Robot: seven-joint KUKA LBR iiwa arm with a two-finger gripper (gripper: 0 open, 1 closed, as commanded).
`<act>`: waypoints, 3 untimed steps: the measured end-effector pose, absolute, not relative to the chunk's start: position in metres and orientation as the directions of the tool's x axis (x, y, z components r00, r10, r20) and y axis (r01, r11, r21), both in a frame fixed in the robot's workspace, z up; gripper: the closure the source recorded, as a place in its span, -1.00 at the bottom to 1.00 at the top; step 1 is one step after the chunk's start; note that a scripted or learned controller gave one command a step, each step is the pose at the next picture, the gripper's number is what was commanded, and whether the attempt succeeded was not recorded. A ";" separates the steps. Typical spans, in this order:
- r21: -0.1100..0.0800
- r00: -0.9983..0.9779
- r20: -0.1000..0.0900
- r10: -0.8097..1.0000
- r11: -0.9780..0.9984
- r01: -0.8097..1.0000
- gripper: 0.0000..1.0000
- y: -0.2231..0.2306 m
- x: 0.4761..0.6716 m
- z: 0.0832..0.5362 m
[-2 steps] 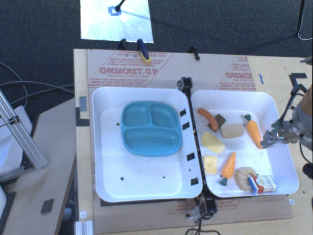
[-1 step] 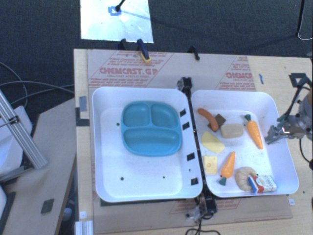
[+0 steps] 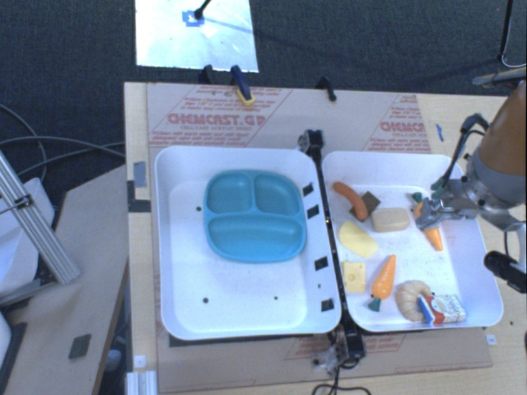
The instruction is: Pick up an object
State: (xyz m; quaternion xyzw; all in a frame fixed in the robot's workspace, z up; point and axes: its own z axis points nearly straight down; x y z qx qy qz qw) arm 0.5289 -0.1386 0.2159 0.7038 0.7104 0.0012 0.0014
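White bins: you have two; the left bears one blue plate, the right three carrots. Your gripper sits over the rightmost carrot; its grip state I cannot tell.

Grey arm with orange band, thin cable looping above, small metallic end effector.

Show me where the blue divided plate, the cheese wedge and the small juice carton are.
blue divided plate [image 3: 247, 239]: camera view, on the floor of its large front compartment.
cheese wedge [image 3: 354, 276]: camera view, middle of its yellow top face.
juice carton [image 3: 445, 309]: camera view, middle of its upper side.
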 end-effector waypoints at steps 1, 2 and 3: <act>0.005 -0.009 0.001 1.000 0.009 1.000 1.00 -0.103 0.562 0.224; 0.004 -0.009 0.002 1.000 0.009 1.000 1.00 -0.063 0.588 0.231; 0.001 -0.006 0.000 1.000 0.006 1.000 1.00 -0.043 0.594 0.217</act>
